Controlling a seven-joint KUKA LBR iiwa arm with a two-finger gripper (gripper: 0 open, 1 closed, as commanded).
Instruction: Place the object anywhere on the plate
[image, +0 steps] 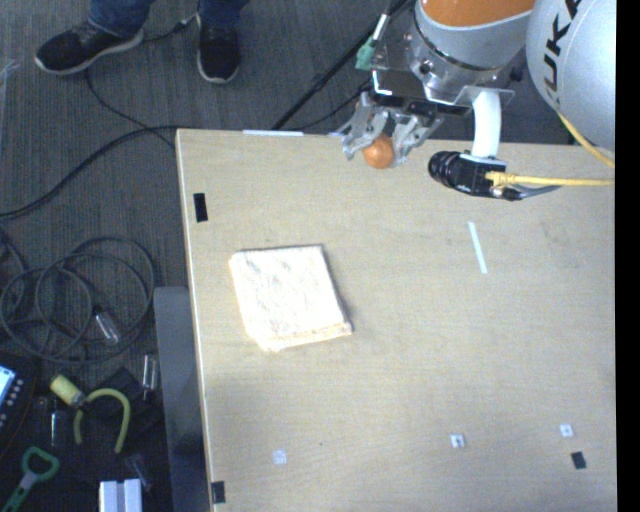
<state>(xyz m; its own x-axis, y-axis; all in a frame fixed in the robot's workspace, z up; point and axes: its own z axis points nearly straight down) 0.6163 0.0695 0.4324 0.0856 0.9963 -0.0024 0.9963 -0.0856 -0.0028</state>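
While fingers (382, 138) clasp orange ball (378, 154), white plate (289, 296) well apart

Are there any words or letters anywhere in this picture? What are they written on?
"UK": big black letters on the white robot arm, cut off at the picture's top right edge, so the whole word cannot be read.
The small black and white markers stuck on the table show no letters that can be read.
Nothing readable on the square plate.

You have the gripper (381, 143) at the bench's (420, 340) far edge clasping a small orange object (378, 153), and a square pale plate (288, 296) lying left of centre.
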